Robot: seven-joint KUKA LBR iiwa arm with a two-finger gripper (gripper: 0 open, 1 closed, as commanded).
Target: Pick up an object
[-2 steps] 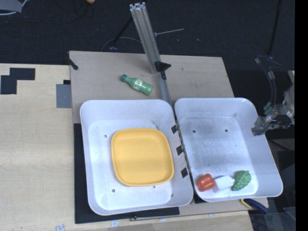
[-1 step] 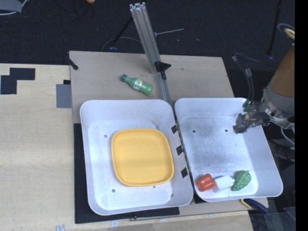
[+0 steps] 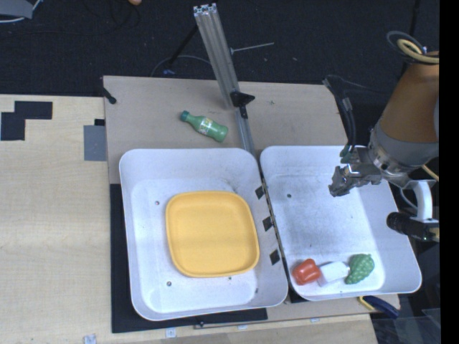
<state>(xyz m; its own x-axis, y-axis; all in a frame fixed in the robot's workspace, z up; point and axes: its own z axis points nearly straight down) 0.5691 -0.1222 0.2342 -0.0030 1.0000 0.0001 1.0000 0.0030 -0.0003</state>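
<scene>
Camera view: the gripper (image 3: 343, 183) hangs over the upper part of the right bin (image 3: 315, 213), and whether its jaws are apart or together cannot be told. The three small pieces, a red object (image 3: 306, 271), a white block (image 3: 333, 272) and a green object (image 3: 360, 268), lie in a touching row along the bin's near edge, well apart from the jaws, so the reach should go toward the camera

Before my pincer: yellow plate (image 3: 212, 233), smooth matt plastic. White bins (image 3: 143, 185), matt, the right one scuffed grey. Green bottle (image 3: 204, 126), glossy plastic. Bench (image 3: 50, 228), pale wood-look. Rail (image 3: 219, 45), ribbed bare metal.
</scene>
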